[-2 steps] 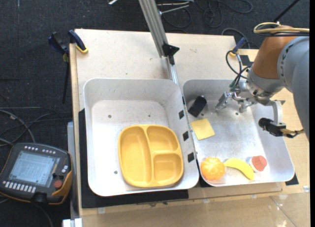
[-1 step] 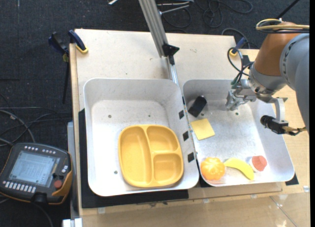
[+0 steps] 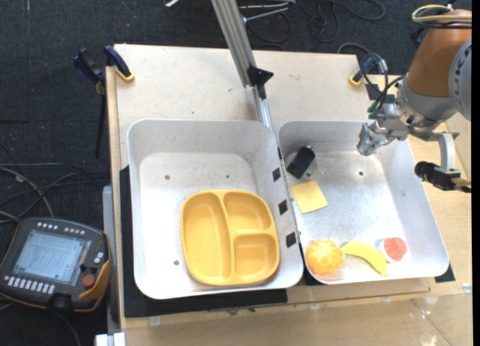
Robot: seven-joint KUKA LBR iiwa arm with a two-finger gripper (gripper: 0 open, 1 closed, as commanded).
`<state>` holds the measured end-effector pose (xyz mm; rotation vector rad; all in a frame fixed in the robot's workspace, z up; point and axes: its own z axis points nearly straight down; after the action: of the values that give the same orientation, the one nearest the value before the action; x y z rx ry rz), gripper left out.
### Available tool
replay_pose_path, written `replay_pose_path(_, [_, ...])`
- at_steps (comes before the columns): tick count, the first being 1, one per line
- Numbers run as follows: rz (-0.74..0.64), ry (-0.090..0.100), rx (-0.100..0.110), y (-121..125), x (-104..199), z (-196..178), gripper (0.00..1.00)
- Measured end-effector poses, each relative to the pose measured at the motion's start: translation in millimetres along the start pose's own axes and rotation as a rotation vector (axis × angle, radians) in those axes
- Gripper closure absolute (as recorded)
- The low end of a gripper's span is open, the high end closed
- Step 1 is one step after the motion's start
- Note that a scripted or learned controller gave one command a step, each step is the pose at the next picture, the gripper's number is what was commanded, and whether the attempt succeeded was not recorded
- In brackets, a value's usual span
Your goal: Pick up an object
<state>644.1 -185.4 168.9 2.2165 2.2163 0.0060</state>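
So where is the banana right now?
The banana lies at the near edge of the right bin, between the orange and a small red piece.

Five small things are lying in the right-hand bin, in the lower right of the frame.

A black block (image 3: pixel 301 161) is sitting tilted near the bin's upper left wall, and just below it a flat yellow square (image 3: pixel 310 197) is lying askew. Along the bin's lower edge an orange (image 3: pixel 325 257) is resting at the left, a yellow banana (image 3: pixel 366 255) is lying just beside it with its curve bowing upward, and a small red piece (image 3: pixel 394 248) is lying by the banana's right end.
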Motion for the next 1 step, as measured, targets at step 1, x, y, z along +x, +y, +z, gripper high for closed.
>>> replay_pose_path(1, [-0.002,0.000,-0.001,11.5,-4.7,-53.7,1.00])
